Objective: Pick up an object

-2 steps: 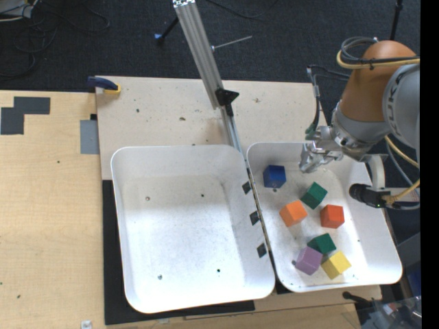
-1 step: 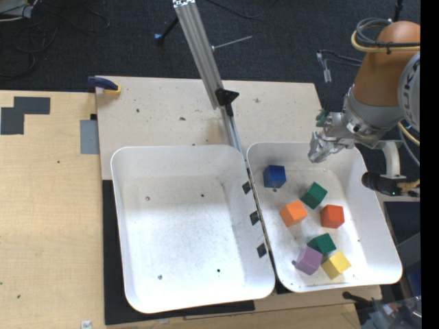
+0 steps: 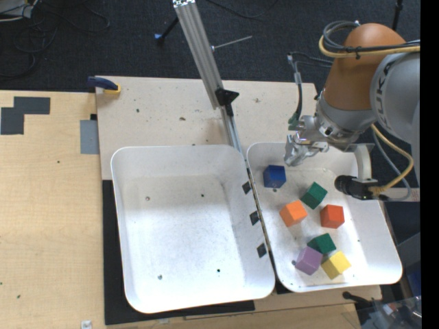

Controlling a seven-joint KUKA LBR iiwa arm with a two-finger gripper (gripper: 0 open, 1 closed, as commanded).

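Pale table [image 3: 164, 115], two bins. End effector [image 3: 296, 153] above blue cube [image 3: 274, 177], finger state unclear. Probably light, rigid; grip flat opposite faces.

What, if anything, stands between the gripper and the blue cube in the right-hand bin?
Nothing visible does. The gripper hangs just up and right of the blue cube, with bare bin floor between; the green cube and orange cube lie off to the side.
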